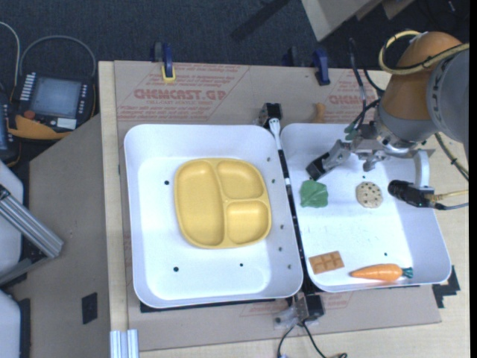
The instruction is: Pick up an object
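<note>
My gripper (341, 168) hangs over the upper part of the right bin (425, 233), open, with nothing between its fingers. One dark fingertip (317, 168) points down-left toward a crumpled green piece (314, 194) just below it. A round speckled cookie (368, 194) lies a little below and right of the gripper. Near the bin's front edge lie a brown waffle-like cracker (326, 262) and an orange carrot (381, 273) with a green tip.
The left bin (149, 222) holds a yellow divided plate (222, 201) in its middle. A raised rim (286, 192) separates the two bins. The arm's orange band and grey body (417, 88) stand over the right bin's back right corner.
</note>
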{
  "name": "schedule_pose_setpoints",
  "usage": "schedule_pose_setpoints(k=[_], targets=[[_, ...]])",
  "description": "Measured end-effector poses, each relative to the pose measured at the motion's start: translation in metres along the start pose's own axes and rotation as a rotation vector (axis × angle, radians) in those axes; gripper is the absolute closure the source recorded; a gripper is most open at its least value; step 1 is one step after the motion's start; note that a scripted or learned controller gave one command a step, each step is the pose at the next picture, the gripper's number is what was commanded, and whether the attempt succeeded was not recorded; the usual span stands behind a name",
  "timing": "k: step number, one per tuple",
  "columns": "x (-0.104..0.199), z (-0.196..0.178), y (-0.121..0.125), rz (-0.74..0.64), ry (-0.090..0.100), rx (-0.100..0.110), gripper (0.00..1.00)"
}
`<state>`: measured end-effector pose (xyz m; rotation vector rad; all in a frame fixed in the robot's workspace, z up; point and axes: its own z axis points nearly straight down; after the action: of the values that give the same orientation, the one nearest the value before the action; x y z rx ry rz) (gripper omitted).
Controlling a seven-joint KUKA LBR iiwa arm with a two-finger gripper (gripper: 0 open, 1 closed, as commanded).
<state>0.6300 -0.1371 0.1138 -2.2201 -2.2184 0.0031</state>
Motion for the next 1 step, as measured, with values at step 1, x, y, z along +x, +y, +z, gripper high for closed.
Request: schedule_pose_setpoints(k=[1], targets=[[-0.0001, -0.0149, 0.0024, -0.001, -0.002, -0.009, 1.0]])
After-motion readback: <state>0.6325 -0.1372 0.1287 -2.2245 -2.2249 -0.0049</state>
